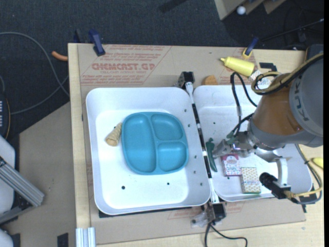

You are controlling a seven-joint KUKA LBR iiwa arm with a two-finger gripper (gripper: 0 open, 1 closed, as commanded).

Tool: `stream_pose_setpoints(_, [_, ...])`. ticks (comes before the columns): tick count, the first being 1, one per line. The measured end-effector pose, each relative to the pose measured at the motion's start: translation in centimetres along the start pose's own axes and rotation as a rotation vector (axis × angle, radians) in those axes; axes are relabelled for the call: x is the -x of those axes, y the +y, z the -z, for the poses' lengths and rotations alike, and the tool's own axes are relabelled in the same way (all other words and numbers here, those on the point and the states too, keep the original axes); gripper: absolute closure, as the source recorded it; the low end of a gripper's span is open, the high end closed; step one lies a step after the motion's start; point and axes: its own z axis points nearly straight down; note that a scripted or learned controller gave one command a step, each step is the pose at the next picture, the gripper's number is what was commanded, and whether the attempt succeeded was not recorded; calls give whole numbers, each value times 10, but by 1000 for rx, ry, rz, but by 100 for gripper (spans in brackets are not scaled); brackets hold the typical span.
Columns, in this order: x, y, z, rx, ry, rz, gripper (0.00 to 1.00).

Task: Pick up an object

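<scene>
My gripper point(230, 146) hangs low in the right bin point(216, 104), at the end of the grey and orange arm. Its fingers point left toward the bin's left wall. Just below it lie a small red and white packet point(232, 166) and a pale patterned packet point(250, 180), side by side on the bin floor. A dark green object point(210, 155) lies along the bin's left wall, close to the fingertips. I see nothing held between the fingers.
The left bin point(103, 181) holds a blue divided plate point(154, 142) and a tan cone-shaped object point(113, 134) at the plate's left. A yellow object point(238, 64) and a brown object point(209, 80) rest on the bench behind the right bin. Black cables cross the right bin.
</scene>
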Motion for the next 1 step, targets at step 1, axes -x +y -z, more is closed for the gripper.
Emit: stream_pose_setpoints(1, [25, 16, -1, 0, 0, 1, 0])
